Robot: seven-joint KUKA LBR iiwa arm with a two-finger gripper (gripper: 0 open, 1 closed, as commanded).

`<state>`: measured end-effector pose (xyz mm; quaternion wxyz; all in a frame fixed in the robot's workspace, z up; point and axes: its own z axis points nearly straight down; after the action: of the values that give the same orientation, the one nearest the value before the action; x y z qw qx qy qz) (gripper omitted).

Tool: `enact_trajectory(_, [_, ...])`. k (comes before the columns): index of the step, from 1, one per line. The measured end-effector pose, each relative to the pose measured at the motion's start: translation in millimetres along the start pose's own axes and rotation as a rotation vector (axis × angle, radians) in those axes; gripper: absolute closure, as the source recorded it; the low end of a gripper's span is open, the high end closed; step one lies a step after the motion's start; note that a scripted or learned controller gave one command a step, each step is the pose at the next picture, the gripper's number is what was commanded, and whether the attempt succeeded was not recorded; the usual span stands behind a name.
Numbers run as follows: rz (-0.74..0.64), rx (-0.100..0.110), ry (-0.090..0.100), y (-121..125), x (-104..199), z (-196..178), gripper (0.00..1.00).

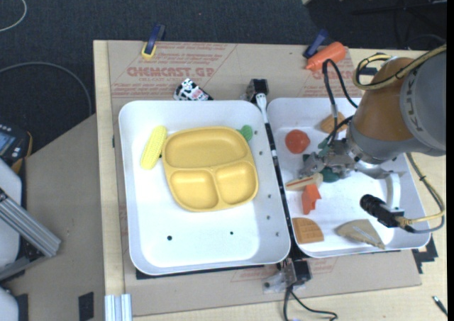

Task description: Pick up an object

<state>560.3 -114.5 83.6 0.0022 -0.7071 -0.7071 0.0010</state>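
My gripper [320, 166] is low in the right bin [397, 238], near its left-middle part. Just below the gripper lie a tan stick-shaped piece [303, 182] and an orange-red carrot-like piece [310, 199]. A red tomato [297, 140] sits up and to the left of the gripper. A waffle-like brown piece [308, 229] and a tan bread slice [362, 232] lie near the bin's front. Another tan piece [330, 123] shows at the back, partly behind the arm.
The left bin [142, 227] holds a yellow divided plate [209, 165], a yellow corn cob [153, 147] and a small green item [246, 131]. A black-and-white toy [190, 90] lies on the board behind it. Clamps sit at the board's back edge.
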Motion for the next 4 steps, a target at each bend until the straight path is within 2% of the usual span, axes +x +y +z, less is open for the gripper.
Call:
enact_trajectory(1, [0.002,-0.004,-0.001,0.7,-0.4,-11.6,1.0])
enact_trajectory(3, [-0.002,-0.013,-0.003,0.0,15.1,-127.9,1.0])
enact_trajectory(4, [-0.001,-0.009,-0.003,0.9,15.2,-142.1,1.0])
